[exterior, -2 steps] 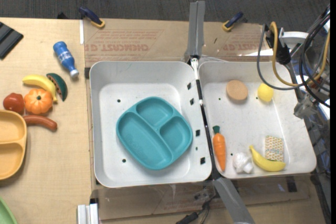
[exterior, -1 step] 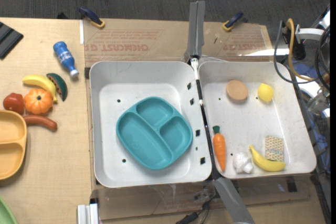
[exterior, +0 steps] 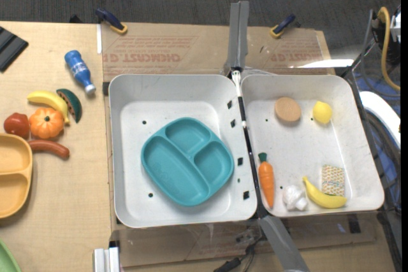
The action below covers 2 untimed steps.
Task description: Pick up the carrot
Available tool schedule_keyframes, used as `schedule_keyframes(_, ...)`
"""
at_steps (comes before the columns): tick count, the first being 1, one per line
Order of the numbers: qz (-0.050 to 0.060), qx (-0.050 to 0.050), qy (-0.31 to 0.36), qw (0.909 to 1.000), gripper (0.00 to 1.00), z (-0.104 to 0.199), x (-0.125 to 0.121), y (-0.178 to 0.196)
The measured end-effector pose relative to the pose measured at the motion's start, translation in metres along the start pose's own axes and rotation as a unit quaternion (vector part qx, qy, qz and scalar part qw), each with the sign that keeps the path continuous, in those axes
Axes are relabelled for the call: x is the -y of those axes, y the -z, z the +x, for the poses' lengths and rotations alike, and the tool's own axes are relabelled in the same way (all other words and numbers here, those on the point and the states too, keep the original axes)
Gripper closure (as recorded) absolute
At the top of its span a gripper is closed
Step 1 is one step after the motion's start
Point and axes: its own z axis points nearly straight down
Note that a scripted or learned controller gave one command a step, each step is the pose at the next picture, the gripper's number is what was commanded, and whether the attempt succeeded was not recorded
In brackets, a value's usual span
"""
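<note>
Well, two white bins sit side by side: left bin (exterior: 121, 137) w/ a teal divided plate (exterior: 187, 161), right bin (exterior: 357, 105) w/ the food items. Carrot (exterior: 266, 181) lies at the right bin's left wall, lengthwise, green top pointing away, approx touching the wall. Just beside its tip sits a white garlic-like piece (exterior: 294, 197), then a banana (exterior: 324, 195). Jaw state: can't tell. Risk, imo: the wall leaves little room for a finger on that side, so a grasp could slip off or nudge the garlic piece.
</note>
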Motion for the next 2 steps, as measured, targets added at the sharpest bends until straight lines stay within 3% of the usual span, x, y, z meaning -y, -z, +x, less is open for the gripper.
schedule_keyframes(1,-0.002,0.003,0.132,0.9913,1.0,-0.02,0.029,-0.154)
schedule_keyframes(2,0.001,0.0,0.054,0.9985,1.0,0.01,-0.006,-0.012)
